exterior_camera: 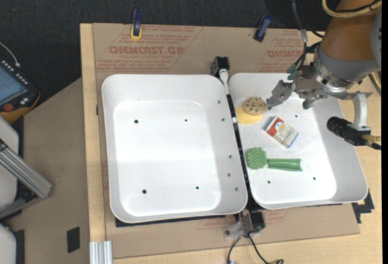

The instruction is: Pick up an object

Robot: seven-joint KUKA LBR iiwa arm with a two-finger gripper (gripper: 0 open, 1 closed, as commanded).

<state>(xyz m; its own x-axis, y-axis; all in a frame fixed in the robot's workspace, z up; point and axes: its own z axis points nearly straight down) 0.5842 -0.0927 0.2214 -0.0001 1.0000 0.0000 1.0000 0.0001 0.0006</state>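
Observation:
Three objects lie in the right bin (339,187). A yellow round piece with a brown speckled top (251,109) sits near the bin's left wall. A small red, white and blue box (281,132) lies in the middle. A green brush with a round head (273,161) lies toward the front. My gripper (294,98) hangs over the back part of the right bin, up and to the right of the yellow piece. Its fingers (278,94) are spread open with nothing between them.
The left bin (121,93) stands beside the right one, with a black divider strip (233,129) between them. Both rest on a brown cardboard sheet (182,45) held by blue clamps (137,23) at the back. A black attachment (342,128) juts from the arm at the right.

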